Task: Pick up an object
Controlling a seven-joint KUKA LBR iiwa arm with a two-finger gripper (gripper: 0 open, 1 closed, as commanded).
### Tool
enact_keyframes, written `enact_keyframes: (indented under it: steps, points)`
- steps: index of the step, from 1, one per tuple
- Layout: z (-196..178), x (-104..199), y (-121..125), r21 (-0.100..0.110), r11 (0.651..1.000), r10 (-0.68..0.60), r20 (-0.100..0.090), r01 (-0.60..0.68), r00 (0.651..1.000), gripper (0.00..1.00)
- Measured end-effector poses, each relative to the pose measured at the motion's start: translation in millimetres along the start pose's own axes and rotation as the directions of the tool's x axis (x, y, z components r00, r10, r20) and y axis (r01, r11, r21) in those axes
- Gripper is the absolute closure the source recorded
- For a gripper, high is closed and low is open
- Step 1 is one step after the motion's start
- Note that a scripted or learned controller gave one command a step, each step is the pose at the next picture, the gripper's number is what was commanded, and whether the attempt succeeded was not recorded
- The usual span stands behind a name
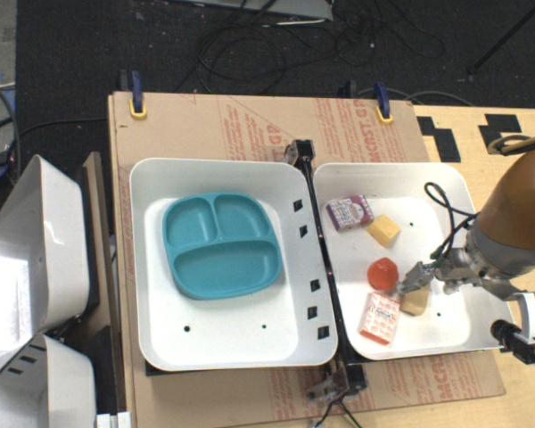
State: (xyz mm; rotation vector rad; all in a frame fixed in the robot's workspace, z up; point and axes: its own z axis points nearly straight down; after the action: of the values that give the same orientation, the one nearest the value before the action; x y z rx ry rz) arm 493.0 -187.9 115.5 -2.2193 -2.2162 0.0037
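White plastic makes up the 2 shallow bins, which sit side by side on a brown cardboard-covered bench (250, 123) in the camera view. The left bin (152, 239) holds 1 teal divided plate (221, 245), lying flat with its 3 compartments facing up, near the middle of the bin.

The right bin (455, 185) carries 5 small things. A purple and white packet (349, 211) lies toward the bin's far left part, and a yellow block (384, 231) (it looks like a wedge of toy cheese) sits just beside it, nearer the centre. Below these is a round red object (383, 274), and lower still a red and white packet (380, 317) lies flat near the front wall. A small tan block (415, 303) rests just right of that packet.

The arm comes in from the right, its orange band (517, 208) above the grey wrist (499, 261), with a black cable looping over the bin beside it. The gripper (419, 280) is down low in the right bin, its tip just right of the red object and directly above the tan block, seemingly touching or nearly touching the block's top. How far apart its fingers stand I cannot tell, nor whether anything sits between them. At the left stand 2 more white tubs (36, 248), off the bench.
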Motion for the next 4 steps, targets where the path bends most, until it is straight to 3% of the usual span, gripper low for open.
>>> enact_keyframes:
  steps: [1,2,4]
  points:
    - [-14.0,-0.6,1.5,-0.006,1.0,0.001,0.002,-0.001,1.0,1.0]
    - [-56.3,0.3,4.5,-0.009,1.0,-0.004,0.003,0.004,1.0,1.0]
    - [-179.9,8.9,0.3,-0.013,1.0,-0.006,0.005,0.006,1.0,1.0]
